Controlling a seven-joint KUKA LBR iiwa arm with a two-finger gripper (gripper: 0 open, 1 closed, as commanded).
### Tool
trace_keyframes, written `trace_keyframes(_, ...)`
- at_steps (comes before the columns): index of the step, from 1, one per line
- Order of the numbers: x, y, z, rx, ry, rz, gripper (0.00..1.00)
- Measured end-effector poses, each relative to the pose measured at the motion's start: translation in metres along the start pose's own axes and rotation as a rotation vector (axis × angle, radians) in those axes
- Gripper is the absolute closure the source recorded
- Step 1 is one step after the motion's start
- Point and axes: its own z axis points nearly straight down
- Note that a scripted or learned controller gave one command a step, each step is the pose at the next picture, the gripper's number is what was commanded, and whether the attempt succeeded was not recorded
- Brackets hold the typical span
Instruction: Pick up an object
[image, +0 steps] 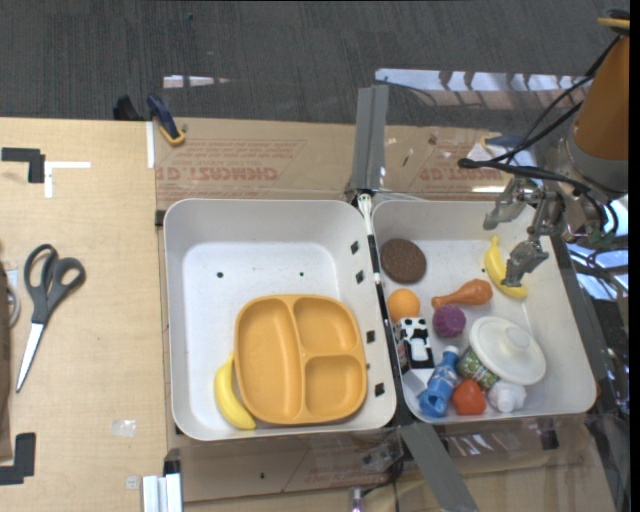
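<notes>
Orange band on arm (606, 100) at top right, black cables looping off it, grey metal claw (523, 262) with bare silver linkages.

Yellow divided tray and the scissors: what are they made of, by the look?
Yellow divided tray: likely moulded plastic, matte, one even colour with soft rounded dividers. Scissors: blades look like bare metal, pale and shiny; handles probably dark plastic.

Premises present as a robotics lab or test workshop. Two white bins (270, 225) sit on a plywood bench (70, 330). Left of the bins lie scissors (42, 300); behind them, cardboard sheeting (250, 160); right of them, loose cabling (545, 120).
</notes>
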Motion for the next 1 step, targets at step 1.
trace_keyframes(1, -0.0475, -0.0591, 0.1434, 0.004, -0.015, 0.235, 0.00)
